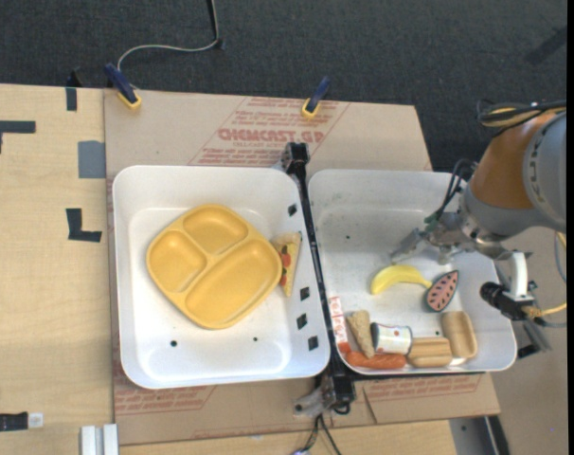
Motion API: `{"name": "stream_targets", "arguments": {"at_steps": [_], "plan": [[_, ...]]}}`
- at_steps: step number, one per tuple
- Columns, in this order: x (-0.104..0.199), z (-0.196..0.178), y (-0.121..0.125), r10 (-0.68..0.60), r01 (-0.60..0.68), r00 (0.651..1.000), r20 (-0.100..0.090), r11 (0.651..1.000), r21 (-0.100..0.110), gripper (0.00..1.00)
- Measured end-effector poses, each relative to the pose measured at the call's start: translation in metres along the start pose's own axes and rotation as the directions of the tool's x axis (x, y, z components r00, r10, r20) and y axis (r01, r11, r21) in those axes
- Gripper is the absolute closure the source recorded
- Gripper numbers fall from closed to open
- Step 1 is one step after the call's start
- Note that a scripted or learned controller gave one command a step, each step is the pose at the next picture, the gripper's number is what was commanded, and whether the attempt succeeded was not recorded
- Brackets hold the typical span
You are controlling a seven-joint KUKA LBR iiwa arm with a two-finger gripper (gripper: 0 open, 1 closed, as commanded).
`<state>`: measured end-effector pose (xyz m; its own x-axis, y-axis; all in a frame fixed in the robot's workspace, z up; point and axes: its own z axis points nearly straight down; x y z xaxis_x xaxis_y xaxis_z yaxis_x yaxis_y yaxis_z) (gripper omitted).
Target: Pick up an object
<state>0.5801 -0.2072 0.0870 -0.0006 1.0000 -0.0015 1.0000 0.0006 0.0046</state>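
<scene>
One banana [400, 278] lay at right-centre, likely light, slick plastic; you'd take it across the middle. The gripper [410, 245] above-left: grip state unreadable.

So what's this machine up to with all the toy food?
A grey and orange robot arm reaches into the right bin, its gripper low over the bin floor just above a toy banana. It holds nothing yet. More toy food lies along that bin's near edge, and a yellow divided plate sits in the left bin.
</scene>
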Motion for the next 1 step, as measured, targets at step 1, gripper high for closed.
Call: {"name": "stream_targets", "arguments": {"at_steps": [1], "plan": [[0.0289, -0.0001, -0.0372, 0.001, -0.001, 1.000, 0.002, 1.000, -0.001, 0.00]]}}
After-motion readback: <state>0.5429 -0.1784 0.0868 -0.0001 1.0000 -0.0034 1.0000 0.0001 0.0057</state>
